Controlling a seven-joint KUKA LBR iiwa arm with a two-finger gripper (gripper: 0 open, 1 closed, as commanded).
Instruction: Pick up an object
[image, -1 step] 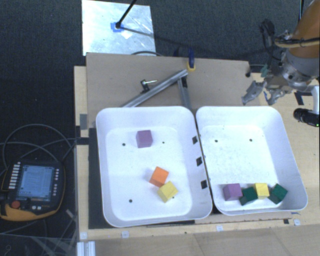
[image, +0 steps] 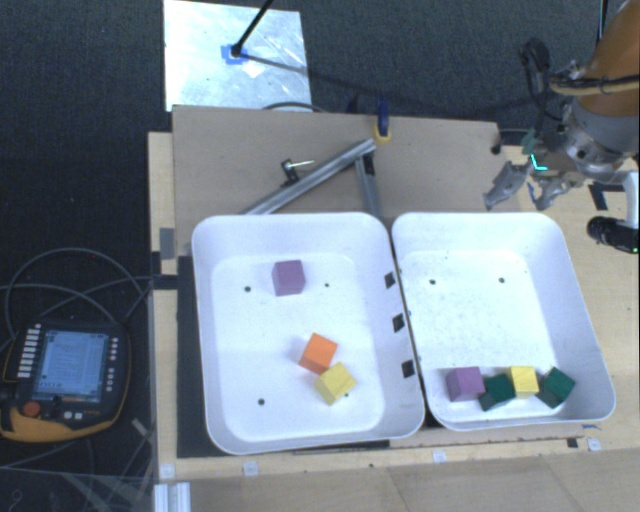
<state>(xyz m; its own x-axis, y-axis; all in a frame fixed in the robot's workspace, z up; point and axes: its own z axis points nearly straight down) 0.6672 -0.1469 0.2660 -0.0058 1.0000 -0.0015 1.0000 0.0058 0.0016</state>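
The pincer (image: 527, 186) hangs open with nothing between its fingers, above the bench just beyond the far right corner of the right bin (image: 560, 240). That bin holds a purple block (image: 464, 382), a dark green block (image: 495, 391), a yellow block (image: 524, 379) and another green block (image: 556, 385) in a row along its near wall. The left bin (image: 215, 300) holds a purple cube (image: 288, 277) toward the back, with an orange cube (image: 318, 352) touching a yellow cube (image: 336, 382) nearer the front.

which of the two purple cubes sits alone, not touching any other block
The purple cube in the left bin, near its far side. The purple cube in the right bin sits pressed against a green block in a row along the near wall.
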